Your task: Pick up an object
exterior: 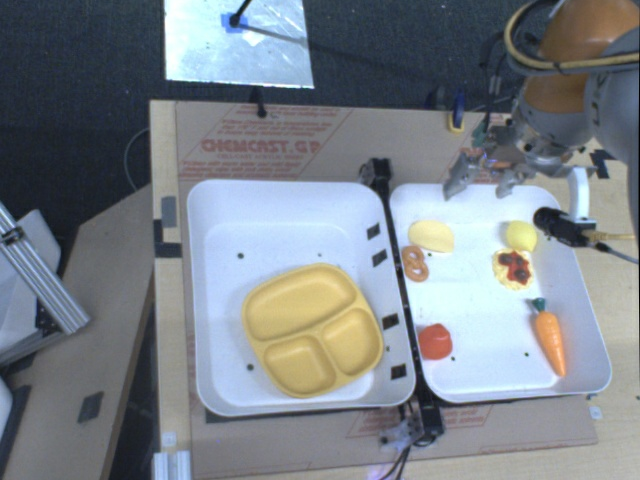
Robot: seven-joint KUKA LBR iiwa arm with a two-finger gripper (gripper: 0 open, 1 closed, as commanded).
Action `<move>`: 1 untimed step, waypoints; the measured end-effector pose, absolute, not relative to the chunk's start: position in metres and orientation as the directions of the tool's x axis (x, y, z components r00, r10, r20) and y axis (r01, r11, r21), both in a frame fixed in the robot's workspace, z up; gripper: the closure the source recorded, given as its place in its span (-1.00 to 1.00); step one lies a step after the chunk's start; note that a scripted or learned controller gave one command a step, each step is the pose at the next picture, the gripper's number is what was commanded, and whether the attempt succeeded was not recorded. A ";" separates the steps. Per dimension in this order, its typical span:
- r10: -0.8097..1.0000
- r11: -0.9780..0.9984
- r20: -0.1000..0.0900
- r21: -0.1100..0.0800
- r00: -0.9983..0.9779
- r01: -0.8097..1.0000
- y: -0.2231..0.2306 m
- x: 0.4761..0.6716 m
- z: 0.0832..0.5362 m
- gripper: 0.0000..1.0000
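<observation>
While the arm stands at the far right of the bench, the near edge of the scene shows the two white bins clipped together along their shared wall. Left bin [215, 268]: it holds one yellow divided tray [312, 328], three compartments, lying flat toward the near side and slightly rotated.

Right bin [590, 358]: it holds six small items, none touching another except as noted. Nearest the camera, a red tomato-like piece [435, 341] lies close to the dividing wall. An orange carrot [549, 339] with a green top lies near the right wall, its tip pointing toward the near edge. Further in, a small brown pretzel [414, 263] sits just beside the dividing wall. A pale round piece with red topping [513, 269] lies right of centre. Beyond it, and just beside it, is a yellow lemon-like piece [520, 235]. A pale yellow flat piece [431, 236] lies beyond the pretzel.

Gripper [487, 186]: it hangs over the far rim of the right bin, beyond all six items and apart from them. Its two fingers are spread, with nothing between them.

Far side: a printed cardboard sheet [265, 138] underlies the bins, and a silvery square panel [238, 28] lies on the dark floor beyond the bench.
</observation>
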State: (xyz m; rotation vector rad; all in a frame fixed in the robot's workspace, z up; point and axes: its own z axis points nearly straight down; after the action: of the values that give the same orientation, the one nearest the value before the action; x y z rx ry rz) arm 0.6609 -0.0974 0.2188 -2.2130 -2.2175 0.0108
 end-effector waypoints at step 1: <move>1.000 0.004 0.000 0.002 -0.004 1.000 -0.097 0.663 0.227 -1.00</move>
State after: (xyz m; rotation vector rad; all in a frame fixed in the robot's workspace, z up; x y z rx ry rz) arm 0.6635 -0.0972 0.2270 -2.2180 -2.2266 -0.0019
